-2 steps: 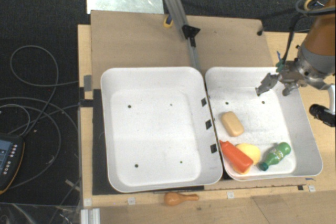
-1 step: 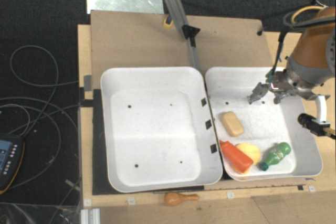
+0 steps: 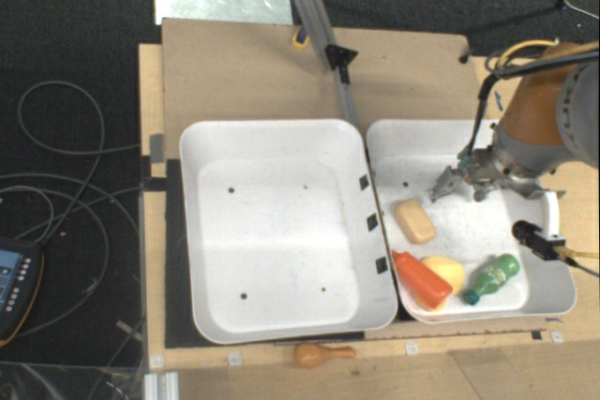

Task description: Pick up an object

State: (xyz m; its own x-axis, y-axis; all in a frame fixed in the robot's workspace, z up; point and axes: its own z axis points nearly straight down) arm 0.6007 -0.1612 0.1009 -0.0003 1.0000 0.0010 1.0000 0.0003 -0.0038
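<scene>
The right bin (image 3: 412, 150) holds several objects. A tan block (image 3: 413, 221) lies near its left wall. Along the front lie an orange-red carrot-like piece (image 3: 421, 281), a yellow lemon-like piece (image 3: 447, 271) touching it, and a green bottle (image 3: 490, 279) on its side. My gripper (image 3: 458, 190) hangs over the middle of the right bin, up and to the right of the tan block. Its fingers are spread and open, with nothing between them.
The left bin (image 3: 202, 201) sits beside the right one, and black clips (image 3: 372, 222) mark their shared wall. A small tan wooden piece (image 3: 323, 353) lies on the bench in front of the bins. A black fitting (image 3: 534, 240) sits at the right bin's right rim. A metal pole (image 3: 314, 5) slants over the back.
</scene>
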